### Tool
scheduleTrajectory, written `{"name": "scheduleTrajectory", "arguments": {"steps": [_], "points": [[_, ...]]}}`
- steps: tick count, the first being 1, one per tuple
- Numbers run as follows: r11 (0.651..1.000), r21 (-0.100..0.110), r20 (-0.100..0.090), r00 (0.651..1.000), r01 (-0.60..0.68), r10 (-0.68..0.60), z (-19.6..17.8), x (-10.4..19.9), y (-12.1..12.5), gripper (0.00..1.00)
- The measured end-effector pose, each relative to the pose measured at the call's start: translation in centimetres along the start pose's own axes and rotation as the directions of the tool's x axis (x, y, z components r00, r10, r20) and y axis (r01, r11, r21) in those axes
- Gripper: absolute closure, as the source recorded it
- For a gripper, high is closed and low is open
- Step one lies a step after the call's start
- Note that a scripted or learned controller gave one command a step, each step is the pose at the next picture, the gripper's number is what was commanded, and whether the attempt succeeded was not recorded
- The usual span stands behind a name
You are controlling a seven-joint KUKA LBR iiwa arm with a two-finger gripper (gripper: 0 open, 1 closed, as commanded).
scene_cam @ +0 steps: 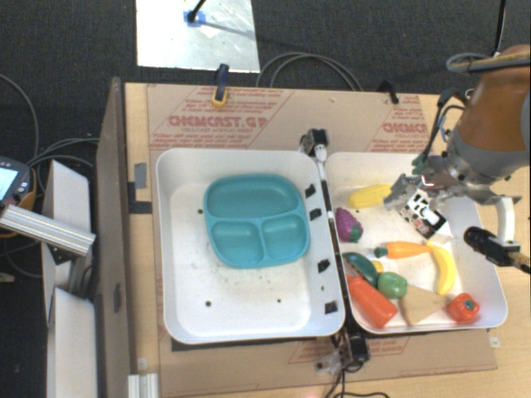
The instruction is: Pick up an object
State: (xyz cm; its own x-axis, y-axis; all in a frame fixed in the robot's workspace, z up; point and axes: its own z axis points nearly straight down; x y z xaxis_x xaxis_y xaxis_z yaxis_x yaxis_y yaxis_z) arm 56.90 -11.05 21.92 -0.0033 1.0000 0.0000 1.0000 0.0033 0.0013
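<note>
Gripper (419, 199) poised low over the right shallow white bin (494, 305), between yellow toy corn and yellow banana; grasp state hidden

Two-finger gripper on the grey, orange-banded arm (498, 106): impossible to tell how far open, or whether anything is caught; black-and-white hardware masks the tips. Nearest the bench front, all loose in the right bin and so all fair candidates: red plastic tomato (463, 307), tan wedge (421, 308), orange-red carrot-like piece (371, 301), green round piece (392, 284). Farther up: curved yellow plastic banana (444, 268), slim orange plastic carrot (403, 250), purple plastic eggplant (347, 225) by the dividing wall. Farthest: yellow plastic corn cob (370, 196), just beside the gripper, probably the easiest reach. Left white bin (178, 247) carrying a teal three-compartment plastic tray (255, 220), well apart from the arm, likely a drop spot
</note>
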Motion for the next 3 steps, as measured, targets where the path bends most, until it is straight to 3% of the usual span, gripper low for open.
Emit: {"name": "scheduleTrajectory", "arguments": {"steps": [1,2,3], "points": [[1.000,0.005,-0.002,1.000,-0.002,0.002,14.1,1.4,-2.2,0.00],[1.000,-0.007,0.001,1.000,0.004,-0.004,13.4,2.8,4.3,0.00],[1.000,0.011,-0.003,1.000,0.000,0.000,13.5,0.9,8.2,0.00]]}}
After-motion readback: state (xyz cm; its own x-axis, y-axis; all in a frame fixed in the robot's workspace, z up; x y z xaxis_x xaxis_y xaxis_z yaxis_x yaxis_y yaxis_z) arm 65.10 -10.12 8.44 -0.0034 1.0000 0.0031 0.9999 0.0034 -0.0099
